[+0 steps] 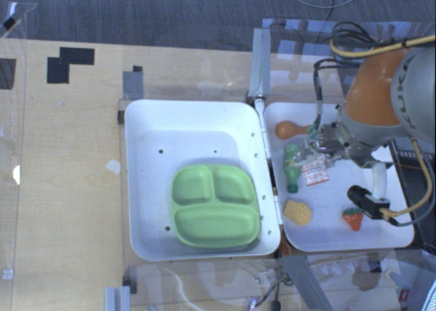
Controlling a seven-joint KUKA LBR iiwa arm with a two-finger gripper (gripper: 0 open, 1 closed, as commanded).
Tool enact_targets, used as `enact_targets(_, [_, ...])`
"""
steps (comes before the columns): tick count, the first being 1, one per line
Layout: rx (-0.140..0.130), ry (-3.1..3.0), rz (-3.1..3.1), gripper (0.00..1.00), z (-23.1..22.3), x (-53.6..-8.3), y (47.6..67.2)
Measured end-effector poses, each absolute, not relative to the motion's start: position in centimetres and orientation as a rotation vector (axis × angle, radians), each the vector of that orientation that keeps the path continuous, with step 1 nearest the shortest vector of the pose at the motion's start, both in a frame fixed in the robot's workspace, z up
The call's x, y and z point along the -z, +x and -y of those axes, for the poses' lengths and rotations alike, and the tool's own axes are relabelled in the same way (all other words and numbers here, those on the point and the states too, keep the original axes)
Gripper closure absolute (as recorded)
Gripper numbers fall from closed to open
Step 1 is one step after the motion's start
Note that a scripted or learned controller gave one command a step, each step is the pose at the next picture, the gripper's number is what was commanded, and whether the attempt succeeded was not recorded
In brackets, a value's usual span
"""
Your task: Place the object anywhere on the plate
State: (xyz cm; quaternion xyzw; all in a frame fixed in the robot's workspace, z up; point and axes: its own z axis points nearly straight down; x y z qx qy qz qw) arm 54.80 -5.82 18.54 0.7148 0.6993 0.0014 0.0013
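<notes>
The plate (pixel 215 205) is pale green with three compartments and lies flat in the left bin (pixel 146 166), toward its near side. All its compartments are bare.

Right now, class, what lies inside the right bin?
Inside the right bin: an orange pear-shaped toy, a green bottle, a corn cob and a strawberry. The arm covers the bin's far right part, so anything under it is hidden.

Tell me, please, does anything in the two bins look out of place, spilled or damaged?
Nothing stands out. The green plate lies flat in the left bin. In the right bin, the green bottle, orange pear-shaped toy, corn and strawberry lie loose, none visibly broken or spilled.
</notes>
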Motion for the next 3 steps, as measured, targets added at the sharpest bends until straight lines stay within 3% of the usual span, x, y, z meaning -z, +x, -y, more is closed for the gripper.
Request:
enact_targets(1, [-0.002,2.206,-2.236,1.0,-0.3,-18.4,51.4])
enact_targets(2, [-0.004,2.173,-2.267,1.0,-5.6,-18.5,51.8])
enact_targets(3, [-0.004,2.174,-2.266,0.0,-5.6,-18.5,51.8])
